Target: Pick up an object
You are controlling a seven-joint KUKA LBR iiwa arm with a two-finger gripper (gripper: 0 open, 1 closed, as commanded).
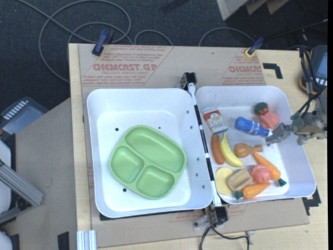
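White plastic forms the two shallow bins that sit side by side on the worktop (130, 61), which is covered with a brown sheet printed in red lettering. In the left bin (104, 113) lies a green divided plate (148, 161) with three compartments, slightly turned.

The right bin (296, 191) holds a cluster of toy food and small things. A small carton (214, 122) with a red and white label lies near the bin's left wall. Below it a reddish sausage (216, 149) lies lengthwise, just beside a yellow banana (229, 151). A blue bottle (251, 126) lies on its side in the upper middle of the bin, and a brown drumstick (246, 150) lies just below it. Near the upper right corner sit a red tomato (261, 108) with a green top and a pink piece (270, 120) touching it. Toward the lower part are a pale yellow slice (223, 178), a tan bread-like piece (240, 179), a pink-red round piece (261, 173), and two orange carrots (266, 164), one beside the round piece and one at the bottom of the heap.

The end effector (279, 134) reaches in from the right edge of the bin, its grey tip low over the bin's right side. It points toward the blue bottle's cap end, just beside it, with the pink piece just above and the drumstick down to its left. Nothing is visibly caught in it; whether it is spread or closed I cannot tell.
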